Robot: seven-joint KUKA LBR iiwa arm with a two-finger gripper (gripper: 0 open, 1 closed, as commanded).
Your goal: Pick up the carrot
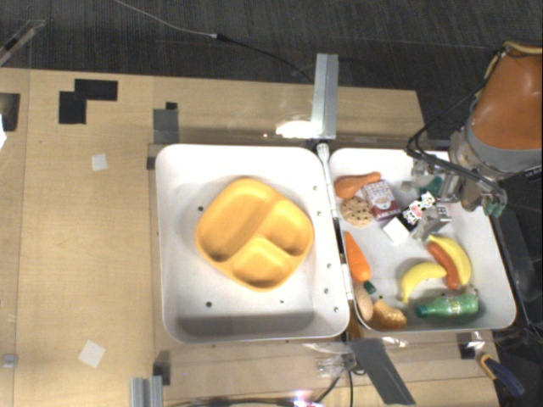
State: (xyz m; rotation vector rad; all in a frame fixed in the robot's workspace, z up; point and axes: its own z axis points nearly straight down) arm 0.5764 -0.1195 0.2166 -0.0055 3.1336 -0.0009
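The carrot (358,258) is seen lying in the right bin (507,312), hard against its left wall, with the narrow end pointed up the view. Just below its thick end a bread roll (383,314) is found, with a small dark item between them that is too small to be told. Above the carrot a cookie (357,212) and a drumstick (356,184) are placed, and a small packet (379,195) is set beside them. To the right, a white block (396,228) and dice (414,214) are scattered near the middle of the bin. Two bananas (422,275) are laid toward the right, one yellow and one tinged orange, and a green bottle (448,307) is lying on its side along the lower edge.

The gripper (434,220) is held over the upper right part of that bin, above the dice and near the upper banana, well apart from the carrot. Nothing is seen between its fingers; how far they are parted cannot be told.

A yellow divided plate (253,231) is seated in the left bin (182,303). Both bins are carried on the counter (76,253).
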